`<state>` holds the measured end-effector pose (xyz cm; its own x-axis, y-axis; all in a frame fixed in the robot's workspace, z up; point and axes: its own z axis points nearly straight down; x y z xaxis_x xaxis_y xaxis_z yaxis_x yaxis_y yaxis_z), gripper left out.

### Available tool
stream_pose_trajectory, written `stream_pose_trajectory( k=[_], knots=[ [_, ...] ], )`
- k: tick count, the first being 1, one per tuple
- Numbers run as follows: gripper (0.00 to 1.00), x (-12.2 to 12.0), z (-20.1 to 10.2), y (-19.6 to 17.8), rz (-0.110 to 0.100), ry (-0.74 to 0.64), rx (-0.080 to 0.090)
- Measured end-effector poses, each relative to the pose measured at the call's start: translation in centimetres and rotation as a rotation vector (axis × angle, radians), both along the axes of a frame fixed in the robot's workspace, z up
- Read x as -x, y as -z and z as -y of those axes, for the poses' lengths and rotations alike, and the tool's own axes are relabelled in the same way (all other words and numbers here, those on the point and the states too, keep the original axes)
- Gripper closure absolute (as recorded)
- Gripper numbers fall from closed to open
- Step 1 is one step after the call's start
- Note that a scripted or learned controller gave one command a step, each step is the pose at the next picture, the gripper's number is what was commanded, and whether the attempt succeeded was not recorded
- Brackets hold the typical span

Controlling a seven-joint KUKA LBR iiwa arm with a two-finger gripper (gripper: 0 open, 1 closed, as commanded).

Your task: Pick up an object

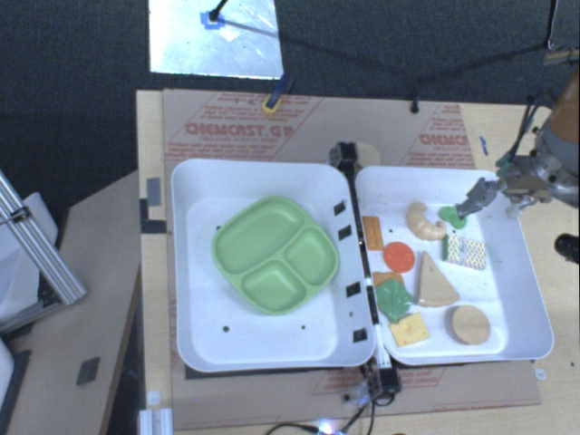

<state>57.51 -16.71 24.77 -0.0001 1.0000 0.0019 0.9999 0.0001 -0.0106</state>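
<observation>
We find a small green piece [449, 216] in the right bin [535, 279], upper right of centre, touching the gripper [470, 205]; whether the fingers pinch it we cannot tell. Just beside: croissant [424, 222], patterned block [466, 251]. Left bin [195, 243]: green divided plate [275, 255].

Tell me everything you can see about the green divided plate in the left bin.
The green plate is pale green, looks like smooth plastic, and has rounded corners. Raised ridges split it into three wells: one large one toward the far side and two smaller ones nearer the camera. It lies flat and right side up, turned at an angle, near the middle of the left bin. Nothing sits in its wells, and it touches only the bin floor.
</observation>
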Motion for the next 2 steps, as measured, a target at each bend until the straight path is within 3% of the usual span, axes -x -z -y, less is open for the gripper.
stream_pose_trajectory(
  k=[1,2],
  knots=[
    [0.00,-0.2,-0.1,-0.7,0.012,-0.003,0.002],
    [0.00,-0.4,-1.1,4.4,0.011,-0.005,0.002]
  ],
)
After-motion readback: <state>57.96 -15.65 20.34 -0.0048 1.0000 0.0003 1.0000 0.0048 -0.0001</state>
